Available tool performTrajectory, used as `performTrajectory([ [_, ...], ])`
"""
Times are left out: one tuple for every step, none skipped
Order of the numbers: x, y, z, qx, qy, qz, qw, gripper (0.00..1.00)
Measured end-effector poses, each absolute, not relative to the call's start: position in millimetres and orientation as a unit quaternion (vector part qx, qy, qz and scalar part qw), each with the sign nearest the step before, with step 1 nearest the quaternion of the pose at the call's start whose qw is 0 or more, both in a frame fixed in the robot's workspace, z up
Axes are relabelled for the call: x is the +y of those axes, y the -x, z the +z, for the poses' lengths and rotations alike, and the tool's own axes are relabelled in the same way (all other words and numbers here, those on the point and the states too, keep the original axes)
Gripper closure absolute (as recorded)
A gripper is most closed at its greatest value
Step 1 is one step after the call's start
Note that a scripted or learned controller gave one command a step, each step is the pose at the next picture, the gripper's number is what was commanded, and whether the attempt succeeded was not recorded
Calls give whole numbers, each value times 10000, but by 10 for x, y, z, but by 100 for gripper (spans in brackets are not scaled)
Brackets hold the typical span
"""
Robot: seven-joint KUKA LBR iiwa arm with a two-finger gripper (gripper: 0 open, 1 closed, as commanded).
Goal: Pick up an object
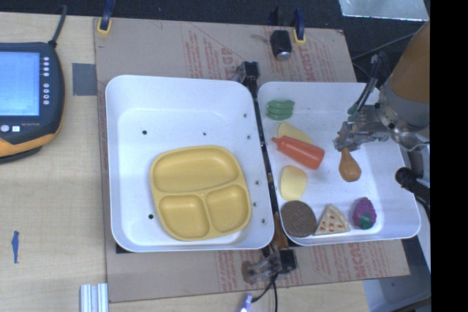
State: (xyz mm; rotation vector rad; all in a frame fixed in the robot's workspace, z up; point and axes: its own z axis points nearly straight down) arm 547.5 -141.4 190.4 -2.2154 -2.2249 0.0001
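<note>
My gripper [352, 140] hangs over the right part of the right bin [387, 230], at the end of the grey arm coming in from the right. Directly under it is a brown, pear-shaped toy [349, 167]. The toy's narrow top reaches up to the gripper's tip, but I cannot tell whether it is gripped or just lying on the bin floor. Other toy foods lie in this bin: a green round piece [279, 109], an orange-red carrot-like piece [298, 150], a brown cookie [298, 218], a pizza wedge [333, 221] and a purple bunch [363, 212].
Two pale yellow pieces [293, 182] lie near the bin's left wall. The left bin [146, 106] holds a yellow divided plate [199, 191]. A handheld control pad [25, 99] sits at the far left of the bench. Clamps stand at the bins' top and bottom edges.
</note>
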Motion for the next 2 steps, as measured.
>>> performTrajectory([
  [-748,-5856,2001,-7085,7057,3,13,100],
  [-186,-5740,2223,-7084,7058,5,12,100],
])
